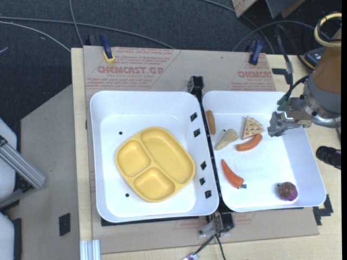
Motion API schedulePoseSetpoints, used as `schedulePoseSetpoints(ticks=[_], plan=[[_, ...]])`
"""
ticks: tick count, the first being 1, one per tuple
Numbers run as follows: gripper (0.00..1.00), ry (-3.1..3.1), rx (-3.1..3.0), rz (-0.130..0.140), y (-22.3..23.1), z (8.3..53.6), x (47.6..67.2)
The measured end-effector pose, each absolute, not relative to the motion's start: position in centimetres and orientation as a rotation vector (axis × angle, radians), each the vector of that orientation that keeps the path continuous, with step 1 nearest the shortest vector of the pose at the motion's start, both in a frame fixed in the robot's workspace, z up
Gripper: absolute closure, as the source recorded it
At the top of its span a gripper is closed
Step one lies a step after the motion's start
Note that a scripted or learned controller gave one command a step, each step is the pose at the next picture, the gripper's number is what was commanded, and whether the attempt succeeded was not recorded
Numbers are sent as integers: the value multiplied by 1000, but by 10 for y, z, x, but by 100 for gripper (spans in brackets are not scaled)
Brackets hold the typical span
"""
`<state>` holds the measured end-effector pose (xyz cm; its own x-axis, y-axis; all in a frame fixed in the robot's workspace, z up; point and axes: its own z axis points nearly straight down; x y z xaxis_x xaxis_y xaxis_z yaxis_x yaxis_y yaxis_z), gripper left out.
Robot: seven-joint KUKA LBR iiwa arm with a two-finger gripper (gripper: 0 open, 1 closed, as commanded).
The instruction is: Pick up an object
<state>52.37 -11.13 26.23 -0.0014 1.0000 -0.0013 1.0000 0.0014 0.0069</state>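
Waffle wedge (252, 127) and sausage (249, 143) crowd together beside the gripper (275, 127) — fingers' state unclear; it could nudge both aside.

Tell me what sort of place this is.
Probably a robotics lab test bench: two white bins clamped on a cardboard-covered board, toy food such as a plastic chili pepper, and loose cables on dark carpet.

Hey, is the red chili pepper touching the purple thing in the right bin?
Apart. The camera view shows the red chili pepper near the bin's left side and the purple item toward its lower right corner, with a wide stretch of bare white bin floor between them.
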Motion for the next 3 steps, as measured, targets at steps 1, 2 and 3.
schedulePoseSetpoints(ticks=[1, 2, 3], plan=[[100, 2229, 2215, 4, -59, 263, 527], [100, 2231, 2217, 2, -9, 261, 528], [100, 2233, 2218, -2, 48, 243, 524]])
